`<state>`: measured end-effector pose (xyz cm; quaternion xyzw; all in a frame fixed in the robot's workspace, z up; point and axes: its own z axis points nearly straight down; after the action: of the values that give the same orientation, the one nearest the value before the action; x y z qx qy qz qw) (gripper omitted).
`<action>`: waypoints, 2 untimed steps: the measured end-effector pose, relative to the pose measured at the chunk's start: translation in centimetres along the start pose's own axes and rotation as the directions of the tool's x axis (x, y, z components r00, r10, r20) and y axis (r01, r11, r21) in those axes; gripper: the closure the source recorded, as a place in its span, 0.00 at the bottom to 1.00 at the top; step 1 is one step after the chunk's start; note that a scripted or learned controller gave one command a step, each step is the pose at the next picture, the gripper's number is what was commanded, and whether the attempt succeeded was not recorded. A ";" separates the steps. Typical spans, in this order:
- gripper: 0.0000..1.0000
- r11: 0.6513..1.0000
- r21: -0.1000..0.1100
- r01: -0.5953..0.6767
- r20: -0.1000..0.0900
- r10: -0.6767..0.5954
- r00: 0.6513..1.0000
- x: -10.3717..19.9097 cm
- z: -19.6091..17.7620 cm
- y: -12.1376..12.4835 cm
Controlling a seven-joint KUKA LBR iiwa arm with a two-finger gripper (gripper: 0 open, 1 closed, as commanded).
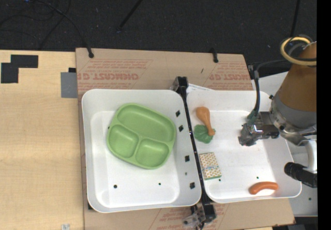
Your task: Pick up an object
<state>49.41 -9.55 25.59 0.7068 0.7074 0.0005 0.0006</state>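
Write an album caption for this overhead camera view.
Robot hand poised over the right bin of toy food; green divided plate in the left bin.

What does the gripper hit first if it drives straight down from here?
Most likely bare floor of the right bin. The gripper hangs right of the carrot and above the sausage in the picture, with neither under it. Height is unclear from this slant.

A green divided plate (141, 135) with three compartments lies flat in the left bin, centre-left of the frame. Right of centre, an orange carrot with a green top (205, 123) lies slanted. Below it sits a small patterned square packet (210, 165). An orange sausage-shaped piece (263, 188) lies at lower right.
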 end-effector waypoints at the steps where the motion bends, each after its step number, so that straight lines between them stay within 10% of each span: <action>1: 1.00 1.000 0.004 0.004 -0.001 -0.004 1.000 4.9 -0.4 0.5; 2: 1.00 1.000 0.007 0.003 -0.002 -0.003 1.000 9.7 1.2 1.8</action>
<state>51.26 0.19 24.40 0.7057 0.7085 -0.0013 -0.0025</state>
